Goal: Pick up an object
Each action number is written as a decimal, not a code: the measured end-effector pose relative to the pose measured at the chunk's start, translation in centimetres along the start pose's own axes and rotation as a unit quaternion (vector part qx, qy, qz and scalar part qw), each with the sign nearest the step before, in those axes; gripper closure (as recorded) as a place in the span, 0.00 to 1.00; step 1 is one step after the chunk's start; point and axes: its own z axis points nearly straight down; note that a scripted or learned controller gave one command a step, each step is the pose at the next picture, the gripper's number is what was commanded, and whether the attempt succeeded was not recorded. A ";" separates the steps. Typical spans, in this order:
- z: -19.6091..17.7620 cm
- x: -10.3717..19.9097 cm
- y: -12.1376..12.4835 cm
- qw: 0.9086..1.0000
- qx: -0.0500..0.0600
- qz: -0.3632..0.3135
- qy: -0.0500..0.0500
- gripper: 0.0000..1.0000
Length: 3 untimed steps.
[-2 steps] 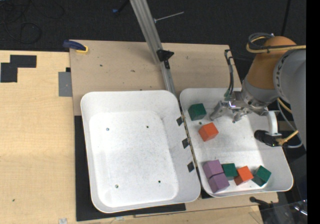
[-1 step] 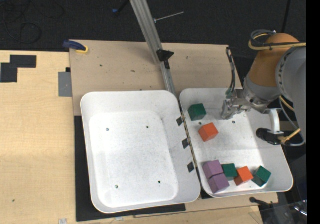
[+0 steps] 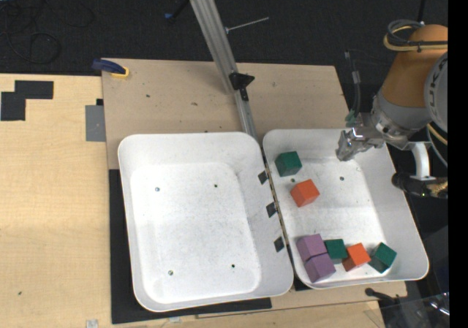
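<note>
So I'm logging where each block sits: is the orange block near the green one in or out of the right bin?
In. The orange block lies on the right bin floor, just below the green block.

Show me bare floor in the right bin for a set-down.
Open: the middle of the right bin, bordered by the orange cube, the gripper and the front row. Crowded: the front edge, where purple blocks, green cubes and an orange block cluster.
</note>
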 end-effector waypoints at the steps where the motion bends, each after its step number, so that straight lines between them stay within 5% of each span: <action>1: -4.8 -0.5 -0.7 1.000 0.001 0.001 0.000 1.00; 2: -10.8 -1.2 -1.2 1.000 0.000 0.001 0.000 1.00; 3: -11.3 -1.2 -1.2 1.000 0.002 -0.001 0.000 1.00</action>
